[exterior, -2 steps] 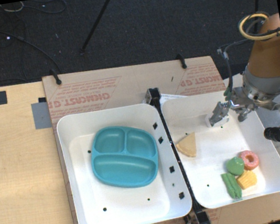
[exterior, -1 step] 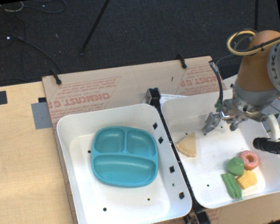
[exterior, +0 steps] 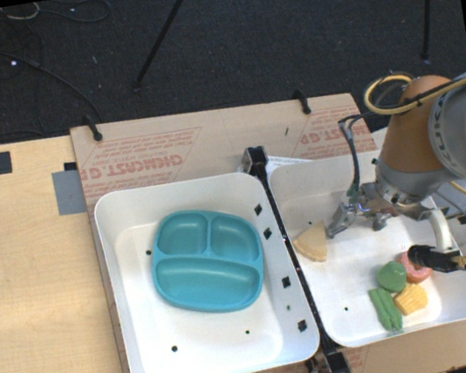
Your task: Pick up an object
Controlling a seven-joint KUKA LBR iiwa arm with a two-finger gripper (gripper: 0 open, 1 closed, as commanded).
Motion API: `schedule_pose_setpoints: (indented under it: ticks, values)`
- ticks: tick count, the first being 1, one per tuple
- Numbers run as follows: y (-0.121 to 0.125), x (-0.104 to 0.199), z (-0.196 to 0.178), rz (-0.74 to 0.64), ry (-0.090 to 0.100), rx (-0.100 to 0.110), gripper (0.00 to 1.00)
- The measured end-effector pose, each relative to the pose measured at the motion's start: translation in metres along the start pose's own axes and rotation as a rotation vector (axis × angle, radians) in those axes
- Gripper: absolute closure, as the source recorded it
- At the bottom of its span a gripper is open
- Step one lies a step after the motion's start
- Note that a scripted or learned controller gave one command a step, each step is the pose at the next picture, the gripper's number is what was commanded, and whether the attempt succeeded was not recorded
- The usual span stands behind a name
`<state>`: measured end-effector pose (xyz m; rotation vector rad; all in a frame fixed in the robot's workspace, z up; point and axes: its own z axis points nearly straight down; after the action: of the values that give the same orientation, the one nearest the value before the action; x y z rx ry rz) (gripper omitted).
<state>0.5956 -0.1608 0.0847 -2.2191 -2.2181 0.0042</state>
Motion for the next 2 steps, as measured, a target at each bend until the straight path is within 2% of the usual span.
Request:
schedule_pose_setpoints:
  ticks: [1, 2]
  values:
    - [0.0, -0.001, -0.013, 0.001, 0.0, 0.0, 1.0]
    - [-0.006, -0.004, -0.073, 0.003, -0.001, -0.006, 1.0]
